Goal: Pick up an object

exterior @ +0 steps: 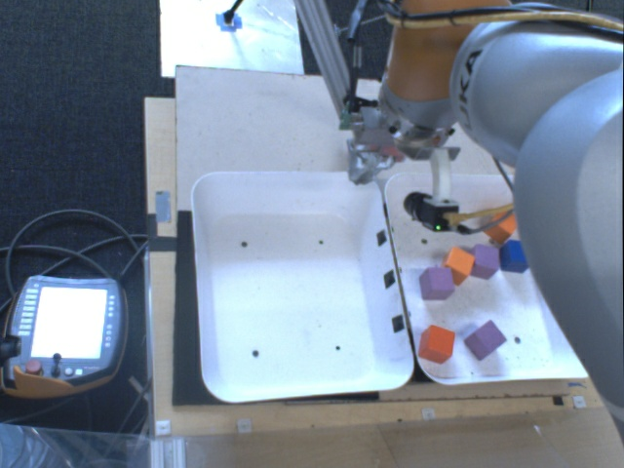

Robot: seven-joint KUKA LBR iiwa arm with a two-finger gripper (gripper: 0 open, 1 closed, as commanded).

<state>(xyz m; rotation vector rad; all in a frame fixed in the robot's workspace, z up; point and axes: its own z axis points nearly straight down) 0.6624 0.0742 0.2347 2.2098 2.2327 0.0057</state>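
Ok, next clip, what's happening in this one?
A grey robot arm reaches in from the right, its end effector hanging over the far end of the divide between the two white bins. The right bin holds loose blocks: purple ones, orange ones and a blue one. None of them is lifted, so no pick has been made. A control tablet lies on the floor to the left.

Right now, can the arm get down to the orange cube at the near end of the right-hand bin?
Probably yes: the orange cube sits apart from the purple cube beside it, with nothing above it.
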